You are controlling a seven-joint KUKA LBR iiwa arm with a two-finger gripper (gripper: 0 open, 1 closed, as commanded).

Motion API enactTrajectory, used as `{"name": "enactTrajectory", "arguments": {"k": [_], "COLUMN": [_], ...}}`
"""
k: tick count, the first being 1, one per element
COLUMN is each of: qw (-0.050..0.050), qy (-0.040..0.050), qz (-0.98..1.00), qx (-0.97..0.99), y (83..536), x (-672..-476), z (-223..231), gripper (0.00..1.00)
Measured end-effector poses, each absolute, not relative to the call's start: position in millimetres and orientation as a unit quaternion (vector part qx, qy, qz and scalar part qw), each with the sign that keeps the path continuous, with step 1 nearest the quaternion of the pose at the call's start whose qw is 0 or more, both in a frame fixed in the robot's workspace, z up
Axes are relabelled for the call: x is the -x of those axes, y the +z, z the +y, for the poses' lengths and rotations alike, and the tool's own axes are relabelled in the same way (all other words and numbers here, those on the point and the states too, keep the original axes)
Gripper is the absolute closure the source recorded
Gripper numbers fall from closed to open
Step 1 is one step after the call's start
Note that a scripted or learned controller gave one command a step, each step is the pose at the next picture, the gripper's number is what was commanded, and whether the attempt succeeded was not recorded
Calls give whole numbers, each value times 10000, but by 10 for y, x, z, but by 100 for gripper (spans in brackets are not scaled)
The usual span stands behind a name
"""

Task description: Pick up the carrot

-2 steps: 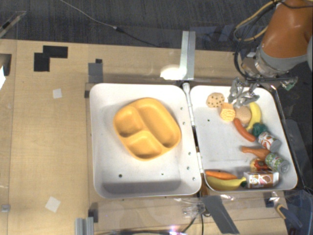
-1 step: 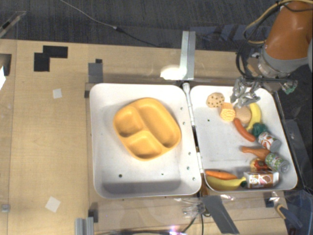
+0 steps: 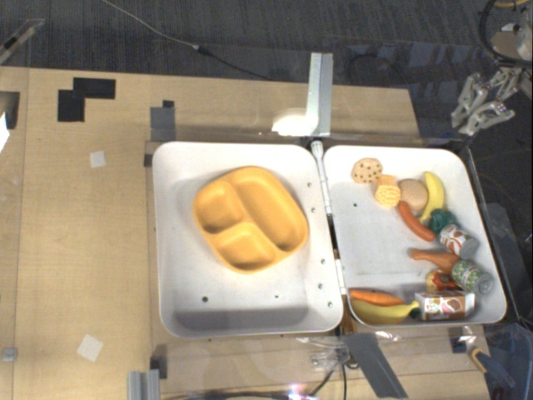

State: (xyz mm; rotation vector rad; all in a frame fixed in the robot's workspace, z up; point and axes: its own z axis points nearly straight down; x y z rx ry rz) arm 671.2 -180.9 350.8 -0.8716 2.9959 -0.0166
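The carrot [image 3: 377, 297], orange and slim, lies along the front wall of the right bin [image 3: 366, 240], at its near-left corner. It rests against a yellow banana [image 3: 388, 311] just in front of it. My gripper [image 3: 485, 107] hangs outside the bins, beyond the right bin's far-right corner and well away from the carrot. Its fingers are spread open with nothing between them.
A yellow divided plate [image 3: 250, 217] sits in the left bin [image 3: 179, 307]. The right bin's right side holds a cookie [image 3: 366, 170], a second banana [image 3: 433, 193], a sausage [image 3: 414, 221], another orange piece [image 3: 433, 257] and several small cans [image 3: 447, 305]. A metal post [image 3: 321, 90] stands behind the bins.
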Motion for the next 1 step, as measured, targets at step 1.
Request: {"name": "enactTrajectory", "arguments": {"k": [1], "qw": [37], "qy": [-7], "qz": [9057], "qx": [4239], "y": [2632], "x": [-6703], "z": [-1911], "gripper": [100]}}
